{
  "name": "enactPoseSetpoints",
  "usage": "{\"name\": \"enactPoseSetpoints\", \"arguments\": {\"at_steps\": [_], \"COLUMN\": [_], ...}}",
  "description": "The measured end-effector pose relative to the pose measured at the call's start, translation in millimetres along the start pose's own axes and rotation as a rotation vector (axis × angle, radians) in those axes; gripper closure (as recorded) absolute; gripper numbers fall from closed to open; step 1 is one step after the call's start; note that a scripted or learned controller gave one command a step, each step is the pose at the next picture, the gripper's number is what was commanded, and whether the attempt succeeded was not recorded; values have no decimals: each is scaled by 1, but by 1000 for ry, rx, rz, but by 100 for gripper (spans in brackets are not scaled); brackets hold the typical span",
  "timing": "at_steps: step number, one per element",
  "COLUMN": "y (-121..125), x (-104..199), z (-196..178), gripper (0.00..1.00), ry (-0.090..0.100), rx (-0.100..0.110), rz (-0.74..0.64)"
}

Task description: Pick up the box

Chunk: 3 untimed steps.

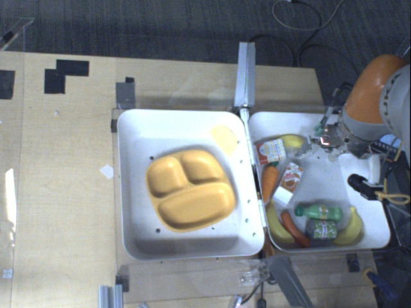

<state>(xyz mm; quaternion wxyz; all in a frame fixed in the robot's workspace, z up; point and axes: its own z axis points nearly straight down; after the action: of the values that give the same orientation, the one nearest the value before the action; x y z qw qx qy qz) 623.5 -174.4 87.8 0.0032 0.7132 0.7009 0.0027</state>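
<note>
Box [291, 176]: small, red and white, lodged near the right bin's [379, 239] left wall, touching the carrot [270, 182]. Second carton [272, 150] beside it, towards the back-left corner. Gripper [325, 140]: poised at the back edge; opening cannot be judged. Risk: carrot or wrong carton may be seized, given the crowding.

Gripper [323, 137] over right bin's [379, 236] far edge, near box [272, 151]; yellow tray [190, 188] in left bin [131, 172].
</note>
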Motion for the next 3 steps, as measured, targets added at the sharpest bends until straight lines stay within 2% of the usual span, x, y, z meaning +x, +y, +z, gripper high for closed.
{"name": "enactPoseSetpoints", "arguments": {"at_steps": [1,2,3], "y": [5,8,7], "x": [16,18,18], "z": [0,-11,-11], "gripper": [0,100,0], "ry": [-1,1,1], "rx": [2,-2,-2], "rz": [133,129,129]}}
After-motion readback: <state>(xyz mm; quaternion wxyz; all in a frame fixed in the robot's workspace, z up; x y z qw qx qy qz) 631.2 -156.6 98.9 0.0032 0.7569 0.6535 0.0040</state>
